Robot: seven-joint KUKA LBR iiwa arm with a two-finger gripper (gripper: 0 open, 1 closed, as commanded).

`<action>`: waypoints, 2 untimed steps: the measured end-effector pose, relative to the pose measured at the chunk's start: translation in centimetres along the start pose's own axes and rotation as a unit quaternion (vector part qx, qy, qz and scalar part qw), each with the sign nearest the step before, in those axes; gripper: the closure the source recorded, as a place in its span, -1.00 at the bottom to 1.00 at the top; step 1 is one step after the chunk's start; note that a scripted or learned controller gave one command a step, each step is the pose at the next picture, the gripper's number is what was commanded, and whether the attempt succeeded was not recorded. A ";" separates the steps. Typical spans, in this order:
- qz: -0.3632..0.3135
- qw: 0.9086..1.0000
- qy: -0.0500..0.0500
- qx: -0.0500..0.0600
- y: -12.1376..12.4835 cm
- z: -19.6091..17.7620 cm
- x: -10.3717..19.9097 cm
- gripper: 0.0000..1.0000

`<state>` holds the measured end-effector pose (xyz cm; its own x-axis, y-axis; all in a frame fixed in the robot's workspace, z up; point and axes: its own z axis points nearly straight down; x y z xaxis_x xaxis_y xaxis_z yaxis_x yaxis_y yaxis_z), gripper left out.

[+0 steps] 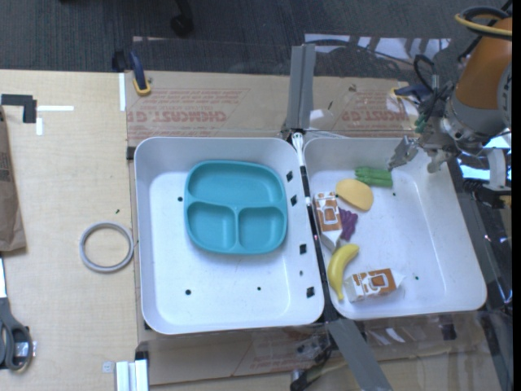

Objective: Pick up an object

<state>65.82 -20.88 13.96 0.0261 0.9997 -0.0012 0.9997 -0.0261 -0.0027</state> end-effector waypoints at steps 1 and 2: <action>-0.241 0.970 -0.002 -0.006 0.3 4.2 5.4 -1.00; -0.262 0.965 -0.003 -0.007 0.3 4.2 3.2 -1.00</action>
<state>66.22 -17.72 9.78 -0.4835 0.8753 -0.0087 0.8753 0.4836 0.0087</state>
